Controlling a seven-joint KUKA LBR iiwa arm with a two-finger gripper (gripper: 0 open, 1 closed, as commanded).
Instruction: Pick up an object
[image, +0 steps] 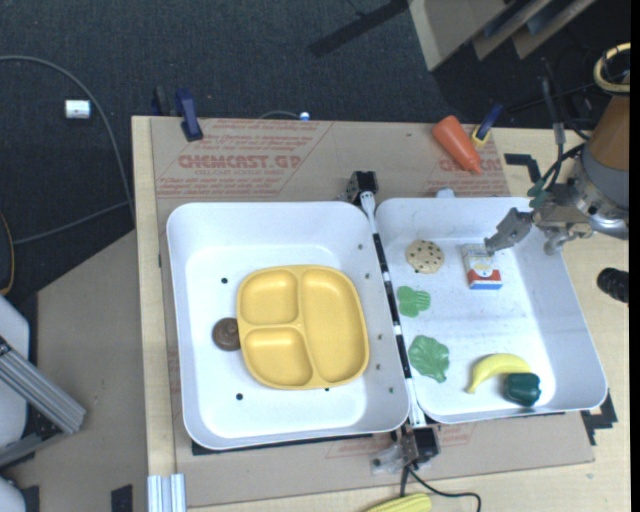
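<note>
**Arm hovering over the right bin, above a small box**

Nearest to the camera, in the right bin (575, 300), a yellow banana (493, 369) is lying at the front edge, and a dark green pepper (522, 388) is touching its right end. Just left of them a green leafy piece (429, 357) is lying flat, and a second, smaller green piece (412, 300) is sitting a little further back. Behind these, a small box (484, 271), white on top with red and blue on its side, is standing near the middle of the bin. A round cookie (425, 256) with dark spots is lying to its left.

The jaws (503, 236) are hanging just behind the box, at its upper right corner. I cannot tell how far they are open, and nothing is showing between them.

In the left bin (190, 300), one yellow plate (302, 327) with three compartments is lying, and one brown round thing (226, 334) is peeking out at its left edge.

Both white bins are resting on a light wooden counter (250, 160) with red printed letters. At the far side one orange carrot (458, 145) is lying on the counter. Around it the floor is a dark carpet (60, 180).
</note>
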